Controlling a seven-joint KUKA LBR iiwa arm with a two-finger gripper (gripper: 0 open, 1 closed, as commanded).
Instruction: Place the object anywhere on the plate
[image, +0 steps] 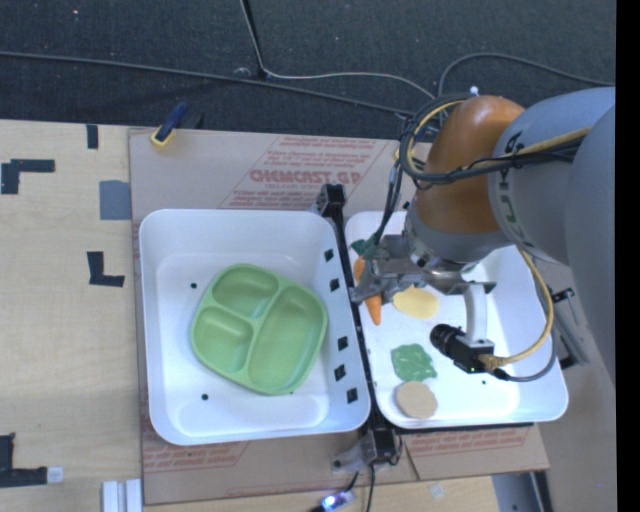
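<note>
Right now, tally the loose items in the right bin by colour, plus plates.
Orange: 1, carrot-like piece
Yellow: 1, flat piece
Green: 1, leafy piece
Tan: 1, round piece
Green plate: 1, in the left bin
Total: 5

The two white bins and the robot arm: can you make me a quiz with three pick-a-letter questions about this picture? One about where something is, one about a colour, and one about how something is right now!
1. Where is the green plate?
A. left bin
B. right bin
C. on the cardboard

2. What colour is the carrot-shaped piece?
A. blue
B. orange
C. pink

3. What lies on the plate now?
A. nothing
B. the tan round piece
C. the yellow piece

Answers:
1 A, it sits inside the left bin.
2 B, it is orange, by the gripper.
3 A, its compartments are bare; the tan round piece and yellow piece lie in the right bin.
</note>
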